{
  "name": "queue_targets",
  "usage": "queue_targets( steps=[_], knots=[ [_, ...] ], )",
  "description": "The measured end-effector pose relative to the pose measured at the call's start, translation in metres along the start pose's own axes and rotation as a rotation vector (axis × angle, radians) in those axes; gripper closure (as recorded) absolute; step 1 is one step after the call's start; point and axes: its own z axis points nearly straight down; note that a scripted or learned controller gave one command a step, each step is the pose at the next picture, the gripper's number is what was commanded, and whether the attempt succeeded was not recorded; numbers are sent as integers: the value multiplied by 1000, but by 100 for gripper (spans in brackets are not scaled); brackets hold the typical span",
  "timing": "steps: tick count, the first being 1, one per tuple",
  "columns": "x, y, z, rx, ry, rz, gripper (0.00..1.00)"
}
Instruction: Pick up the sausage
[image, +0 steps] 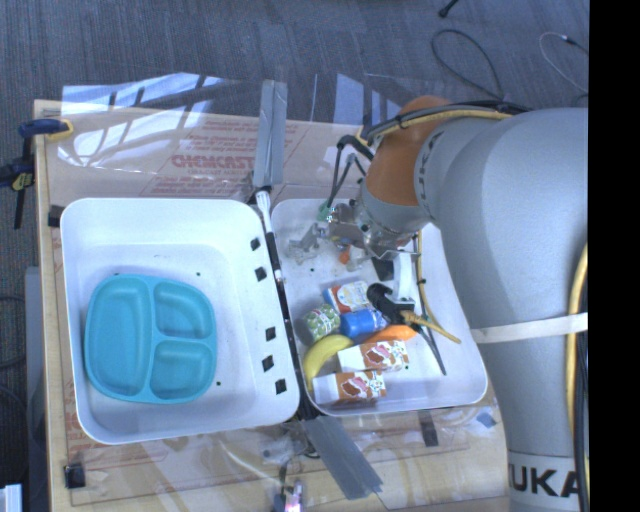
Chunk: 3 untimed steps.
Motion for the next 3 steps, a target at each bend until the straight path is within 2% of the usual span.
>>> queue_targets(
  steps=[1, 2, 3],
  knots=[
    [-32, 31, 10, -1, 1, -118, 0],
    [-30, 32, 0, 0, 0, -125, 100],
    [-30, 32, 0, 0, 0, -126, 0]
  ],
)
